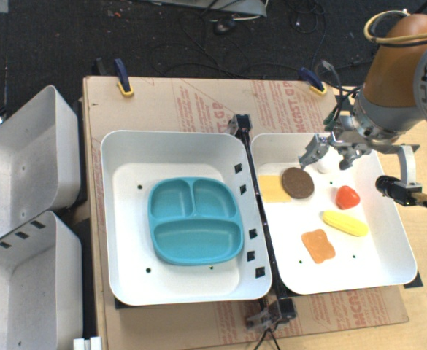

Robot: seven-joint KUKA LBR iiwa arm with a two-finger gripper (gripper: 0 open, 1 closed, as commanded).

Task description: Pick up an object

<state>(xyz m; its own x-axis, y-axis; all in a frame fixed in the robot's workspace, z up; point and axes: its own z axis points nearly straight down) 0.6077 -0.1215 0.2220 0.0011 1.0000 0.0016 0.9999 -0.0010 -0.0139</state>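
The end effector point(331, 152) hangs open and holds nothing, above the right white bin point(388, 257), near the round brown patty point(298, 183).

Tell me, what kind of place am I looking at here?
Probably a robotics lab test bench, not a kitchen: a grey and orange arm reaches over two white bins holding toy food and a blue divided plate, with cables strewn on the floor.

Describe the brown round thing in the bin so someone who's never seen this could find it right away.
Look in the right white bin, at its far left part, just below the gripper. The brown patty lies partly on a yellow cheese slice. It is the one dark, flat disc there; its neighbours are red, yellow or orange.
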